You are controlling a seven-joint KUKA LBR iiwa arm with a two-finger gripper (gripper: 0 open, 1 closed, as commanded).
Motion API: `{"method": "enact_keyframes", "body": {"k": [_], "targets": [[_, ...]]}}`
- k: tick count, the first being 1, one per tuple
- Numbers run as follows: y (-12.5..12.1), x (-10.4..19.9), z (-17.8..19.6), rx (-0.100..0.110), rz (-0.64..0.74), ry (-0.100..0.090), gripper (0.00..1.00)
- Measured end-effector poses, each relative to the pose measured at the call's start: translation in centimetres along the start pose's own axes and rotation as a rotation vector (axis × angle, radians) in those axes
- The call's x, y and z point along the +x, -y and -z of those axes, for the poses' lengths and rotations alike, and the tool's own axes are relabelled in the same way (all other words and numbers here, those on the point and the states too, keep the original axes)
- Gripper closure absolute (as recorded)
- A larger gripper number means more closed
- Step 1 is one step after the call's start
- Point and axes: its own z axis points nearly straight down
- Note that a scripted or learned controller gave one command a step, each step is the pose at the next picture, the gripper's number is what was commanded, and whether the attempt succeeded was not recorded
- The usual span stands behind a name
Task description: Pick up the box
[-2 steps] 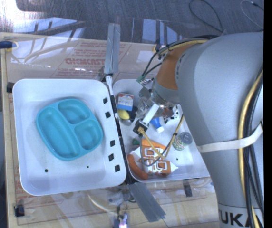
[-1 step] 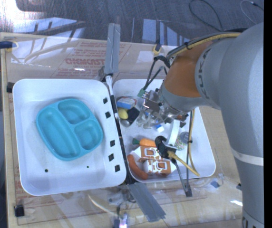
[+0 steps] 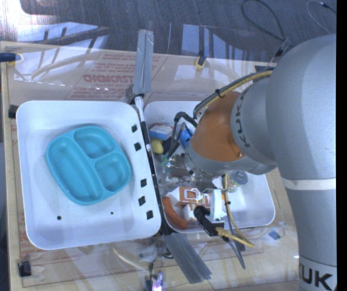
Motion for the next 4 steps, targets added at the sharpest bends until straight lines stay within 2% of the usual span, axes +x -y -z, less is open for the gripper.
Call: {"method": "enact_keyframes", "body": {"k": [1, 2, 3, 4], "targets": [[3.63, -0.70, 0.13, -0.005, 0.151, 0.000, 1.00], [3.65, -0.59, 0.14, -0.007, 0.162, 0.003, 1.00], [3.55, -0.95, 0.27, -0.009, 0.426, 0.009, 1.00], [3.66, -1.03, 0.09, -0.006, 0.255, 0.002, 1.00]]}}
